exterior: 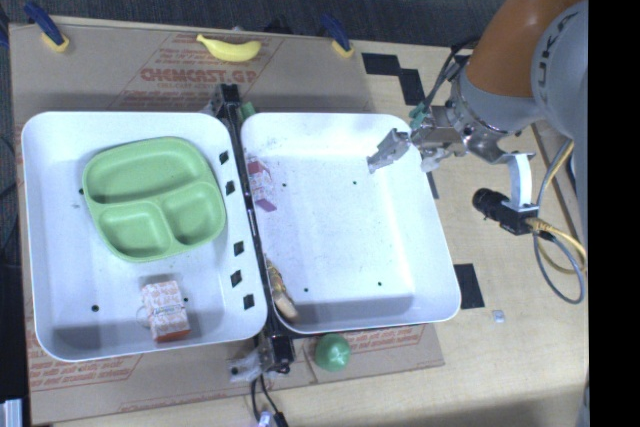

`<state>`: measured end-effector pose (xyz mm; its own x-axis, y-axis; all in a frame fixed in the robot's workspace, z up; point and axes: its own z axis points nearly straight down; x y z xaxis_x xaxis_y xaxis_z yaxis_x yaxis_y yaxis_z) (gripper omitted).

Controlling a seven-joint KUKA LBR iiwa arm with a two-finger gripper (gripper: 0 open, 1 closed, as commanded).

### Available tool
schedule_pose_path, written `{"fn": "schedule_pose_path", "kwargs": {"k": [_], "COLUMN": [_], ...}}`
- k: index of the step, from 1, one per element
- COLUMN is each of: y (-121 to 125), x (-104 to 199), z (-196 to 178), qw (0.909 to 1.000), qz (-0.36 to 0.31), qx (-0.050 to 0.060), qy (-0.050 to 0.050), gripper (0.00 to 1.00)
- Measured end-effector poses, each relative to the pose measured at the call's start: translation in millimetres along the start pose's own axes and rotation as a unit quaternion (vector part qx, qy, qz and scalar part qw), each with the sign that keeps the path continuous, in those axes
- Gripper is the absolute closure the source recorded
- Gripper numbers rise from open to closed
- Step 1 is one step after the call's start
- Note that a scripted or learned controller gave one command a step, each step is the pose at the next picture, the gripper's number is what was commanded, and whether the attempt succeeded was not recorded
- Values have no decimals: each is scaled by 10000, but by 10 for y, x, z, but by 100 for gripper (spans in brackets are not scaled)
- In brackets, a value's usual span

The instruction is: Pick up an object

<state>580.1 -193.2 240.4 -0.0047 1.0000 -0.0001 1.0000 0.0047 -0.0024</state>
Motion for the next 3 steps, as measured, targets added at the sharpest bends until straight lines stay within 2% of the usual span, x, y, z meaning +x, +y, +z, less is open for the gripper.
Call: {"fn": "schedule_pose_path", "kwargs": {"k": [1, 2, 3], "y": [-446, -131, 616], "x": [-178, -175, -175], "z": [522, 667, 684], "qw": [10000, 10000, 10000], "qz": [-7, -12, -1], "qx": [5, -1, -8], "qy": [-2, -2, 6], "gripper": [0, 0, 0]}}
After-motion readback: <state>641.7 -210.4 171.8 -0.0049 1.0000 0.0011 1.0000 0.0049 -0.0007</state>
